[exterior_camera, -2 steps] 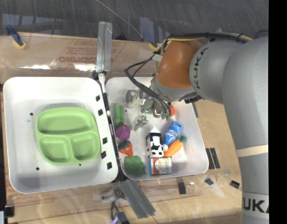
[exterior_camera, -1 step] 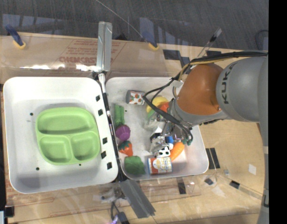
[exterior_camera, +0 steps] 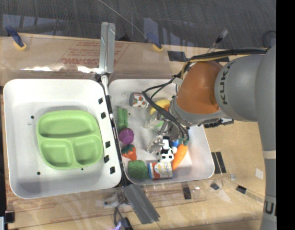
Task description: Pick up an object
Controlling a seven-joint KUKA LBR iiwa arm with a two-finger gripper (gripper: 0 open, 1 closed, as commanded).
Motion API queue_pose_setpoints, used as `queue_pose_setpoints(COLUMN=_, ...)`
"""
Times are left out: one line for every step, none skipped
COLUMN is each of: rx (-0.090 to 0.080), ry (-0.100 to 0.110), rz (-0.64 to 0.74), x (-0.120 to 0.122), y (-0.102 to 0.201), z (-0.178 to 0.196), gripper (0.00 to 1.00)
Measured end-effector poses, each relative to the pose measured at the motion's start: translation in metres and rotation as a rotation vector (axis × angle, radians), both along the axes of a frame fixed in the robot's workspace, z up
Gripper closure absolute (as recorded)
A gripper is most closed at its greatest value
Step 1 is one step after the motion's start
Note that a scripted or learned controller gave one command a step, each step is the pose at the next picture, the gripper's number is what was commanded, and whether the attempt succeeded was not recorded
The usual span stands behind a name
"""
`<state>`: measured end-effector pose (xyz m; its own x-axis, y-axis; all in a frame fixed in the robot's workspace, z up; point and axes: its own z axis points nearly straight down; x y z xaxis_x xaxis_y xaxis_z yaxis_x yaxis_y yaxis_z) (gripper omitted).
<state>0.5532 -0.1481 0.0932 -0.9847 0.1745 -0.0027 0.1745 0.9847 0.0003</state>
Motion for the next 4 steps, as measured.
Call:
queue_pose_setpoints(rx=0.000, ry=0.000, rz=-0.143, x=0.048, y=-0.008, z=0.004, gripper=0.00)
queue_pose_setpoints(rx=0.000, ry=0.005, rz=-0.182, x=0.006, y=-0.013, z=-0.002, gripper=0.00)
queue_pose_setpoints(rx=0.001, ry=-0.022, rz=-0.303, x=-0.042, y=-0.006, z=0.004, gripper=0.00)
queue_pose_setpoints(rx=0.002, ry=0.002, rz=-0.484, x=-0.025, y=0.038, z=-0.001, gripper=0.00)
